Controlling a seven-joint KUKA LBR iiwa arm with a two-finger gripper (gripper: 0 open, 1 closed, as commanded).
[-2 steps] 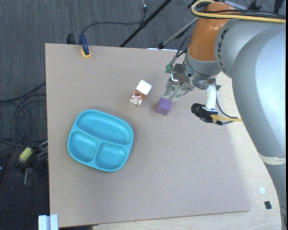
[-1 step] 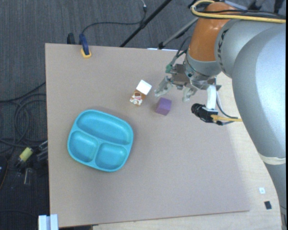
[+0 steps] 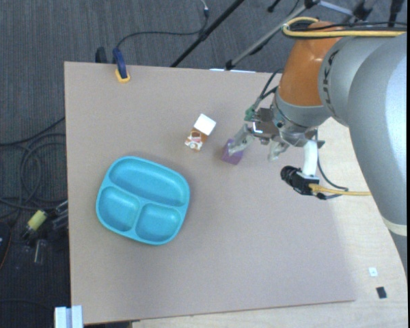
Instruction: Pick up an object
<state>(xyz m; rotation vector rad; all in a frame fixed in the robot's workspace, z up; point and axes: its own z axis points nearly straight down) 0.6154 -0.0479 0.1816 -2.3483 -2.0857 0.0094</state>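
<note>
One tan board (image 3: 212,251), blue tray (image 3: 144,199), dark carpet (image 3: 27,46), cables (image 3: 20,162)

One fixed cam overhead, angled down on board (image 3: 212,251), arm (image 3: 369,80) entering right.

The big grey arm with the orange band (image 3: 355,60) runs off the right and top edges. Its wrist covers most of the two-finger gripper (image 3: 258,142), and the small purple block (image 3: 232,153) beside it is maybe touching, too blurry.
</note>
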